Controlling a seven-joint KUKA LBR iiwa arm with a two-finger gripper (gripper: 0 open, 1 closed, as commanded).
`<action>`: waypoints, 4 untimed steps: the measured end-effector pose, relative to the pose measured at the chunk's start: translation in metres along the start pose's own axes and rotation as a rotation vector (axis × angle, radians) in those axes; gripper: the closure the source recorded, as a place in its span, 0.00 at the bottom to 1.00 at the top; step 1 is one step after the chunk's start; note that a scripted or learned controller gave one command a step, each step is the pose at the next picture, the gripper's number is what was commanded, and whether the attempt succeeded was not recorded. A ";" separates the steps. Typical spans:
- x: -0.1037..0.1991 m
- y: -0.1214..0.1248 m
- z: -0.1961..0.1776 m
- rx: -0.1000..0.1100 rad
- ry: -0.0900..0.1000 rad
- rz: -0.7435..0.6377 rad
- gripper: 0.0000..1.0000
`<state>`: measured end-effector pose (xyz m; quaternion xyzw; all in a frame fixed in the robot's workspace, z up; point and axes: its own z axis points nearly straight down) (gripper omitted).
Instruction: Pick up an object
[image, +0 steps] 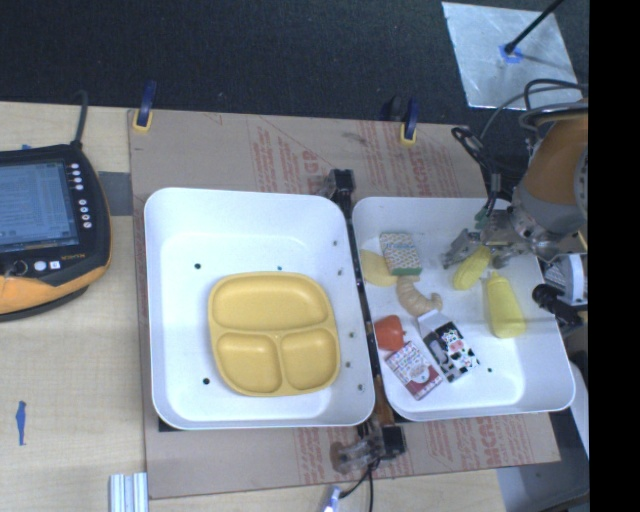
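Banana (470, 270) | gripper (482, 248) grasping its top end | watch: shallow end grip, it may slip over right bin (545, 390)

Two white bins sit on the tabletop, the left bin (170, 300) and the right bin (530, 385). One yellow tray (272, 332) with three compartments lies in the left. The right holds what look like eight small items: two yellow pieces (503, 305), one pale yellow piece (373, 268), one green packet (401, 252), one tan piece (416, 296), one red piece (388, 331), one red carton (413, 369), one black-and-white carton (451, 351). One tablet (45, 225) lies to the left. Two clamps (144, 108) grip the far board edge.
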<state>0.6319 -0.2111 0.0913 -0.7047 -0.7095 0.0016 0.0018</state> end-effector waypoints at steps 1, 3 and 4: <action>-0.001 -0.029 0.000 -0.001 -0.001 0.001 0.00; 0.056 -0.068 0.000 0.000 -0.001 0.000 1.00; 0.138 -0.048 -0.101 -0.003 0.001 0.002 1.00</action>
